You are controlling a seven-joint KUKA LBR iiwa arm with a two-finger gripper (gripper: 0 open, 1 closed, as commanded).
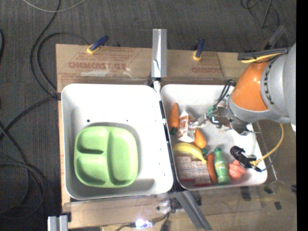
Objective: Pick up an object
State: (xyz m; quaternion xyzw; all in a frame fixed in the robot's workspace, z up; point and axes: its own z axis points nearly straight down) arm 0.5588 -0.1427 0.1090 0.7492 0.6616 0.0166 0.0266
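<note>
- Grey with an orange band (248,88), my arm (284,85) reaches in from the right over the right bin (192,88).
- My gripper (214,117) hangs low over the upper middle of that bin, just beside a crumpled white packet (188,125). From this angle I cannot tell whether it is spread or pressed together, and nothing shows plainly caught in it.
- Everything I could pick lies in the right bin, mostly along its left and lower sides.
- A long carrot (174,115) lies against the left wall, touching the white packet.
- A shorter orange piece (200,138), perhaps a second carrot, lies just below the packet.
- A banana (188,150) curves beneath that, resting partly on a flat red-and-white pouch (190,170) by the lower wall.
- A green bottle (221,166) lies near the lower wall, with a slim orange thing (211,168) tight against its left side and a pink-red lump (236,170) on its right.
- In the left bin (96,93) a green divided plate (107,156) sits flat toward the lower left.
- Both bins rest on a brown cardboard sheet (110,64), with a blue-and-yellow clamp (97,44) at its far edge.
</note>
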